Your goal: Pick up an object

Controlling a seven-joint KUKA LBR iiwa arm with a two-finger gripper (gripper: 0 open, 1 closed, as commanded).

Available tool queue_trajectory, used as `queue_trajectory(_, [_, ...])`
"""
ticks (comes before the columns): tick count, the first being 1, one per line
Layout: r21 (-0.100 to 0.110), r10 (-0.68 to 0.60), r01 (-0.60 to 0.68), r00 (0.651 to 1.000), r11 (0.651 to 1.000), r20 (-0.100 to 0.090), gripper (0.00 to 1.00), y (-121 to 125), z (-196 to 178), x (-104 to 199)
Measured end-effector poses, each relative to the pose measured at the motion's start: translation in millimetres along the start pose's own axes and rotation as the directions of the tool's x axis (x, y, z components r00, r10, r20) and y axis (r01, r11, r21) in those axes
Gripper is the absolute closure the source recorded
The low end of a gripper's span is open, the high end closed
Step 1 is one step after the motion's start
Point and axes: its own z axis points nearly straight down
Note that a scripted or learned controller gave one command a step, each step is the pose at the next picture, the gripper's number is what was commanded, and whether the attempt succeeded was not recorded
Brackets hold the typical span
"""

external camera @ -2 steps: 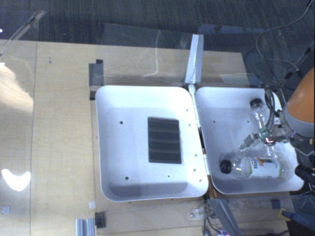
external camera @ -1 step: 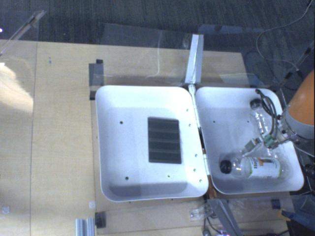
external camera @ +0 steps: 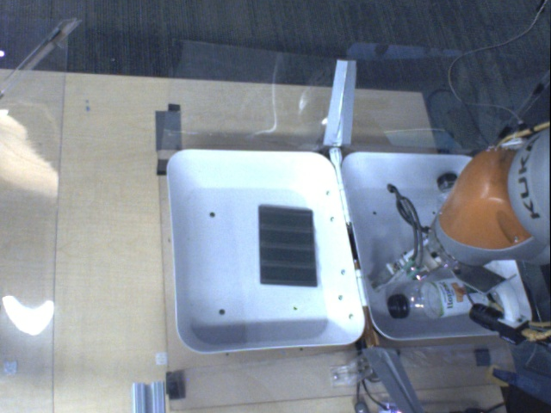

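Note:
A clear plastic bottle [external camera: 428, 300] with a black cap and a white label lies on its side near the front edge of the right bin [external camera: 375, 188]. My gripper [external camera: 411, 267] hangs low in that bin, just above and behind the bottle's cap end, under the orange wrist band. A black ridged rectangular pad [external camera: 287, 244] lies flat in the middle of the left bin [external camera: 198, 231].
A thin black curved cable-like piece [external camera: 402, 206] lies in the right bin behind the gripper. A small dark round thing [external camera: 446, 180] sits near that bin's back wall. A metal divider bar [external camera: 339, 101] stands behind the two bins. The arm covers the right bin's right half.

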Motion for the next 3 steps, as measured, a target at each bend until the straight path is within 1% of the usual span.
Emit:
queue_trajectory(1, [0.008, -0.042, 0.042, 0.999, 0.999, -0.006, 0.0, 5.5, -95.5, 26.3])
queue_trajectory(2, [0.012, 0.022, -0.022, 1.0, 1.0, -0.008, 0.0, 77.8, -19.9, -40.2])
queue_trajectory(3, [0.008, -0.107, 0.107, 0.994, 0.994, -0.007, 0.0, 101.9, -61.2, -39.6])
